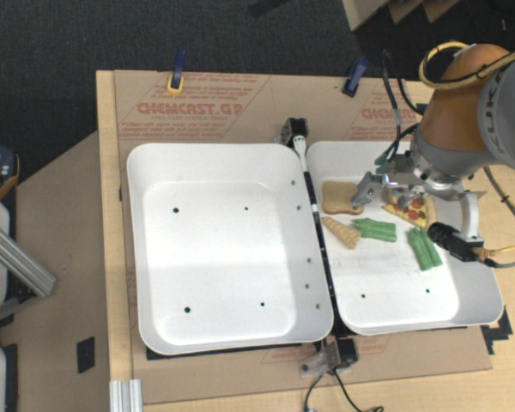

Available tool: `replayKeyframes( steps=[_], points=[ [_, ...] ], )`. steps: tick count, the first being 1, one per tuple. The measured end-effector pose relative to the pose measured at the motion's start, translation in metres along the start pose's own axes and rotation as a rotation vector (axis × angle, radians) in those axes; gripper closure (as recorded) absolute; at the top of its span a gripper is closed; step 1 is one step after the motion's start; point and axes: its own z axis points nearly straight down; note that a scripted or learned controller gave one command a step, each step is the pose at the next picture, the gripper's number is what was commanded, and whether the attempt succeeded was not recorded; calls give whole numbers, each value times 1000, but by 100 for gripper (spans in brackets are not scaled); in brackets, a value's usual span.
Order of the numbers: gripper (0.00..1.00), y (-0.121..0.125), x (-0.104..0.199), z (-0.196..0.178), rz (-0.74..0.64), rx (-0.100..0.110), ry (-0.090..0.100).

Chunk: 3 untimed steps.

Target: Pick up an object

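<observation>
In the right bin (412, 312) lie several small toy foods. A tan bread-like piece (335, 197) sits near the bin's left wall, with a cone-shaped piece (342, 232) just below it. Two green pieces lie further right: one (376, 229) beside the cone, the other (425, 250) nearer the bin's middle. A pizza-like slice (410, 210) with red spots lies partly under my gripper (384, 187). The gripper hangs low over the bin's upper half, between the tan piece and the slice. Nothing is visibly held.
The left bin (223, 247) is beside the right one, separated by a black divider rail (313, 221). A black part with a cable (453, 240) juts from the wrist over the right bin. Blue clamps (178, 75) hold the cardboard base at the back.
</observation>
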Motion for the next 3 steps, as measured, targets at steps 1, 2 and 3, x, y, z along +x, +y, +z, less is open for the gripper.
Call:
replayKeyframes(
  steps=[1,2,3],
  points=[
    [0,14,-12,61,1,4,3],
    [0,-26,-50,60,4,6,2],
    [0,11,-24,60,-3,-2,0]
  ],
)
